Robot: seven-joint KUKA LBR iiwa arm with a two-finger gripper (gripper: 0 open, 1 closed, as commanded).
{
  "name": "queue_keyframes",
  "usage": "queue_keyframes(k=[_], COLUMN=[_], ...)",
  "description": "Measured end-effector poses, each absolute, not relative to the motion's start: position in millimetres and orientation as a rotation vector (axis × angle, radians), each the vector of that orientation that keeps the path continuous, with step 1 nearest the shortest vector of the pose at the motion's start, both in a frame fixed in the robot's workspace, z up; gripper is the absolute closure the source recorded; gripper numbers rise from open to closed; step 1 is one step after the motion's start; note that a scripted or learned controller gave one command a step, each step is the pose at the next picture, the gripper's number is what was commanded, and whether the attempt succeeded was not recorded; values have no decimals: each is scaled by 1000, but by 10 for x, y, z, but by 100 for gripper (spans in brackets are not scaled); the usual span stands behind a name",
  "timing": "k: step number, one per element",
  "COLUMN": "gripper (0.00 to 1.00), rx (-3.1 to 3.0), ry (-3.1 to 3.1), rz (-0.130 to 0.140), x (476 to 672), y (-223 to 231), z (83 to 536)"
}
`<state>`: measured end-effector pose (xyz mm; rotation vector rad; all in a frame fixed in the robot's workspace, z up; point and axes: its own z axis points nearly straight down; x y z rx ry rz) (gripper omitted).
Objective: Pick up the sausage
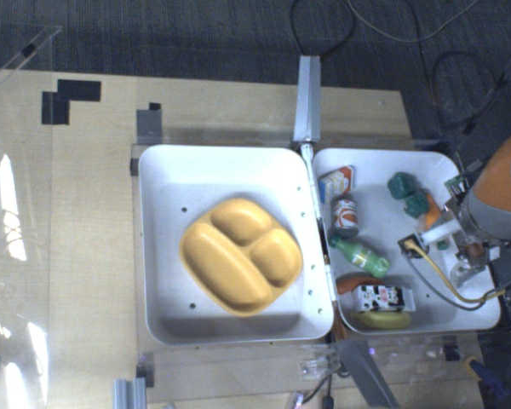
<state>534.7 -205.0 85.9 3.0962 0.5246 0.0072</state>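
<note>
The sausage [353,282] is a short red-brown piece lying near the front left of the right bin [481,313]. It sits just below a green bottle [359,257], and its right end is tucked against a small black-and-white box [381,297]. My gripper [465,261] hangs low over the right side of the same bin, well to the right of the sausage and apart from it. Nothing shows between its fingers. The grey arm with its orange band [504,186] comes in from the right edge.
The left bin [162,313] holds a yellow three-part dish [241,254]. In the right bin lie a banana [383,319], a can [346,215], a red-and-white packet [337,181], teal pieces [406,189] and an orange piece [431,220]. A yellow cable [439,281] loops by the gripper.
</note>
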Motion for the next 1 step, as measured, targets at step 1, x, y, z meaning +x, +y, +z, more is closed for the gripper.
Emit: queue_keyframes(k=[1], gripper=[0], rx=[3096], ry=[525], rz=[7], x=[5348], y=[-2050], z=[859])
